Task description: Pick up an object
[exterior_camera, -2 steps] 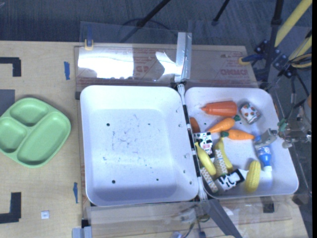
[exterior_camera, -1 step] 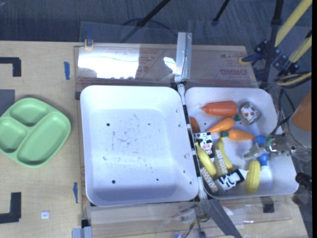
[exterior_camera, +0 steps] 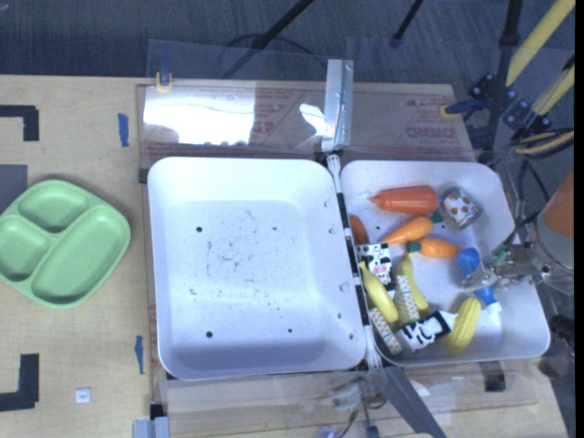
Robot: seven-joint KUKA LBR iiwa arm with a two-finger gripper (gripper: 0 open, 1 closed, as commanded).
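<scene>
Currently gripper (exterior_camera: 500,268) sits low at right edge of right bin (exterior_camera: 525,331), just above blue-capped object (exterior_camera: 484,297) beside yellow corn (exterior_camera: 464,322); cannot tell how its fingers stand. Carrots (exterior_camera: 407,199), bananas (exterior_camera: 380,297) crowd that bin. Green divided plate (exterior_camera: 60,242) lies on table (exterior_camera: 73,117), well left

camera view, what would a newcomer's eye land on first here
The right bin draws the eye: a bright heap of toy food, with a big orange carrot at the top and a yellow corn cob near the front. Next comes the green divided plate on the bench, left of the left bin.
</scene>
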